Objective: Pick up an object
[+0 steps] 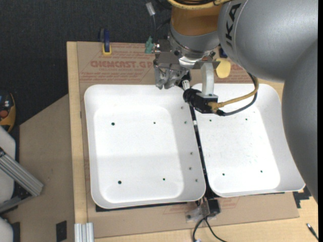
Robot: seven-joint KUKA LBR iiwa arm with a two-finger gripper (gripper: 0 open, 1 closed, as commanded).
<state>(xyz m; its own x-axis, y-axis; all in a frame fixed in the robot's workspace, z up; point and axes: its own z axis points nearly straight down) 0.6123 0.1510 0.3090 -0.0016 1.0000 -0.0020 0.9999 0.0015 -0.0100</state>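
My gripper [164, 79] hangs over the back rim of the left bin [101, 135], near that bin's far right corner. It is a small metallic head under the grey wrist and orange band [197, 4]. I see nothing held beneath it. A pale yellow rounded thing [223, 68] sits by the back edge of the right bin [252, 150], partly hidden by the arm. Both white bin floors show only small dark dots.
A black connector with a yellowish cable [202, 101] hangs off the wrist over the seam between the bins. Blue [105, 38] and green [149, 45] clamps stand on the cardboard board behind the bins. The large grey arm covers the upper right.
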